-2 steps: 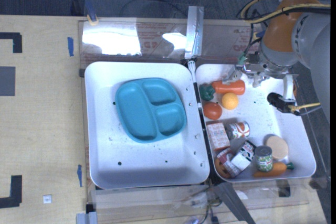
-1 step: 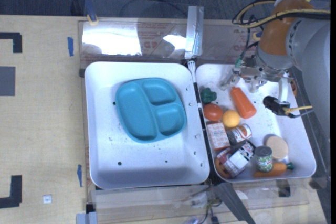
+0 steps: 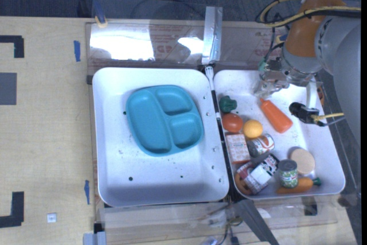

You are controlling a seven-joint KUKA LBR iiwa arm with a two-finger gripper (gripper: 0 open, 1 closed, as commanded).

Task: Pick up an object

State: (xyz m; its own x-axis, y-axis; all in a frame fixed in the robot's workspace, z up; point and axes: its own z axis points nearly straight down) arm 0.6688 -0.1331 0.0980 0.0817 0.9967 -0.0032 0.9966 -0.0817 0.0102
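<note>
**End effector low at far edge of right bin, nothing confirmed picked**

Left bin point(image 3: 109, 181): one blue divided plate point(image 3: 165, 119), flat and roughly centred. It's wide and low with no easy edge, so I judge it a poor pick.

Right bin point(image 3: 335, 172): this holds all the clutter. A green toy point(image 3: 228, 104) and a red tomato point(image 3: 232, 122) sit along its left wall, with a yellow ball point(image 3: 252, 128) just beside the tomato. Toward the near edge, a small box point(image 3: 237, 147), a can point(image 3: 262, 145) and a jar point(image 3: 288, 174) are packed together and touching. That's probably just how they were dumped in, and there's little room to get around any one of them.

End effector point(image 3: 268, 84): over the far edge of the right bin, wrist pointing down. Can't tell if it's released or clenched, and I see nothing in it.

Likely target is the orange piece point(image 3: 276, 115). It lies just on the near side of the end effector, in the far half of the right bin. It's an elongated, smooth, bright orange cylinder lying on its side at a diagonal, apart from the pile, so probably the cleanest grab here.
</note>
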